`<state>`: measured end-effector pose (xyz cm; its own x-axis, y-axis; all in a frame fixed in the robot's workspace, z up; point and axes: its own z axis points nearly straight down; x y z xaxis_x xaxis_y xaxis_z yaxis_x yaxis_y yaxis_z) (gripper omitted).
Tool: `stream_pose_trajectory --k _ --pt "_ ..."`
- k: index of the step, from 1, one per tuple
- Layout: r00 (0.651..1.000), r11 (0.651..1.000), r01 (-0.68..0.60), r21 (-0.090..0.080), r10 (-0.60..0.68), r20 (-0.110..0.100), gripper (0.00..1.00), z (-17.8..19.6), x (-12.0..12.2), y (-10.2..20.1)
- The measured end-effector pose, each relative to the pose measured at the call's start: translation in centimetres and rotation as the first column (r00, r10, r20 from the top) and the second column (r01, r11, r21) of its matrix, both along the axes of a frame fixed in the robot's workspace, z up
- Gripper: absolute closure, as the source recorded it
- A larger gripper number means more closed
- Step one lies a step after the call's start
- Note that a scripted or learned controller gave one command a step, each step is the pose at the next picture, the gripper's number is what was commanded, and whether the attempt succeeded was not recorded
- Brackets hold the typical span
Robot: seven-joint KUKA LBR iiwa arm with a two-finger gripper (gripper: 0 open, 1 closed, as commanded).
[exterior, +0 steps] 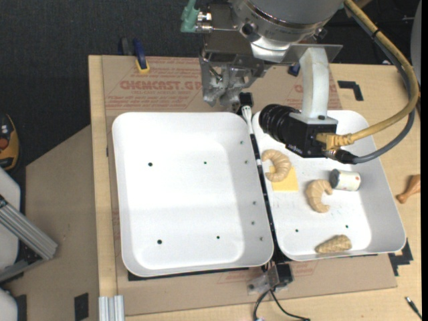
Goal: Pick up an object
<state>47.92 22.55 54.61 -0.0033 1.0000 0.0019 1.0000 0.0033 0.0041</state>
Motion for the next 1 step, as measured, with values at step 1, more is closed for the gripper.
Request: stream_pose_trajectory --k 1 --pt "1.000 1.000 0.000 -0.001 0.000 -0.001 0.00 -0.06 0.00 -0.01"
